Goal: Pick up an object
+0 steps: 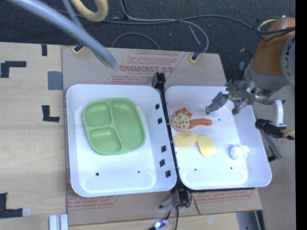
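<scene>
**Hovering over the right bin, nothing in my grasp**

Right now my gripper (224, 104) hangs above the right bin (249, 176), close to its far edge and toward its right side. My two fingers (214, 105) are spread apart, with nothing between them.

Below me and toward the bin's left edge sit the food pieces. A speckled cookie (180, 122) lies nearest the divider, touching an orange sausage (200, 123) that stretches toward the bin's middle. Just on the near side of those rest two yellow pieces: a yellow oval (185, 139) and, beside it, a yellow wedge (206, 145). A small white object (236, 152) lies apart from them, near the right edge.

The left bin (110, 178) carries a green divided plate (114, 126), set toward its far left corner.
</scene>
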### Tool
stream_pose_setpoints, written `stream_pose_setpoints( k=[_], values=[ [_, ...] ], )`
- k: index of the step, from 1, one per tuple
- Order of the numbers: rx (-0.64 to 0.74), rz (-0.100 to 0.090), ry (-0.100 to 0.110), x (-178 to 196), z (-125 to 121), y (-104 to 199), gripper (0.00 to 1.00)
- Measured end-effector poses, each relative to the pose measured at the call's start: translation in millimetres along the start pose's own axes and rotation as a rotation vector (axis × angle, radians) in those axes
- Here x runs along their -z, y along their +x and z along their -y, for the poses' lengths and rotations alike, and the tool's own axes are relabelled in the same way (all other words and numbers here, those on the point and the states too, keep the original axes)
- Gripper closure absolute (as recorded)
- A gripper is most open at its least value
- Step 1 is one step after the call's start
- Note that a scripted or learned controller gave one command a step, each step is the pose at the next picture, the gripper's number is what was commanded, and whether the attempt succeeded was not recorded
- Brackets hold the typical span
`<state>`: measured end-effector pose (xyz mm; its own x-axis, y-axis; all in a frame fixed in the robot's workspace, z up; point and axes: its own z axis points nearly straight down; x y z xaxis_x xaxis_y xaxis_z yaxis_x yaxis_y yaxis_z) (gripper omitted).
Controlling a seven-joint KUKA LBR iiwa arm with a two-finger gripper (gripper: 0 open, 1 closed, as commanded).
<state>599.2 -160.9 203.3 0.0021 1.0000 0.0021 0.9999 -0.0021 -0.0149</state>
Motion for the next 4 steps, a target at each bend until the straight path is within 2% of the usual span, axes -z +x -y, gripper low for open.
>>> stream_pose_setpoints(
  k=[1, 2, 3, 4],
  values=[
    [0.003, 0.002, -0.013, 8, -3, 0, 0.00],
    [0.003, 0.002, -0.007, -57, -3, -2, 0.00],
    [0.003, 0.003, -0.011, -102, -8, 0, 0.00],
    [0.003, 0.002, -0.030, -111, -14, 1, 0.00]
  ],
)
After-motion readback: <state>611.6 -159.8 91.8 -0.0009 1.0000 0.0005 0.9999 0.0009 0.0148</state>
